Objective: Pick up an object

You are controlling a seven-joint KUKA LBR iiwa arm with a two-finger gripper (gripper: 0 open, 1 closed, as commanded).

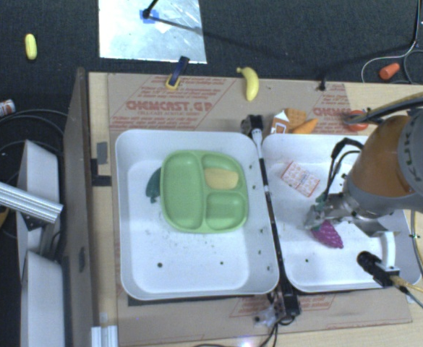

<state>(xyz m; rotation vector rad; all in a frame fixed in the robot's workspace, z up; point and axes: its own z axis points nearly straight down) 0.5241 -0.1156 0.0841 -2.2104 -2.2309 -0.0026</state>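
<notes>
Jaws at purple object (330, 235) in right bin (305, 267) — half hidden, open or closed unclear

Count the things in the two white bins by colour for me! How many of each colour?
Green: 2 (plate, dark piece)
Yellow: 1 (lump on the plate)
Purple: 1 (grapes)
Pink and white: 1 (packet)
Total: 5
</notes>
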